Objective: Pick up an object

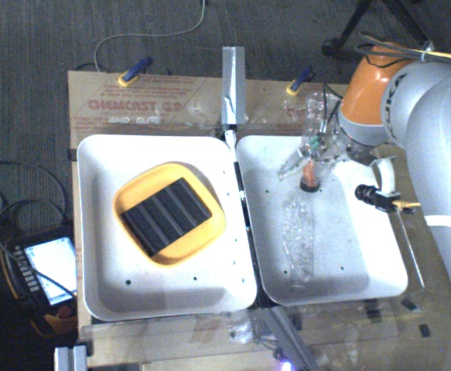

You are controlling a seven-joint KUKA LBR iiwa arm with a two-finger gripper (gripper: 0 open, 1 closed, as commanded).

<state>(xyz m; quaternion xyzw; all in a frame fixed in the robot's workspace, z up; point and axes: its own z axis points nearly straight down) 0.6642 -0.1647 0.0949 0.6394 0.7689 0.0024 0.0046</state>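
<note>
We see the gripper (315,151) low over the far end of the right bin (364,246), with the arm (411,107) coming in from the right. Whether the gripper is spread or pressed together we cannot tell, because glare and clear plastic blur that spot. We can't confirm that it holds anything.

The likely target is a clear bottle (298,234) lying on its side along the right bin's floor. Its reddish cap (309,181) points toward the gripper and sits just below it. The other candidate is a yellow block with a black ribbed top (169,212), which lies in the middle of the left bin (101,161), well apart from the gripper.

Risks, as we judge them:
- The bottle is round and looks thin-walled, so a pinch on the body could crush it or squirt it sideways.
- A grab at the cap end alone would leave the long body hanging, and it may swing and slip out on the lift.
- The bottle is transparent, so a bad depth read is possible and the gripper could close on air.
- The gripper is near the bin's far wall and could clip the rim.
</note>
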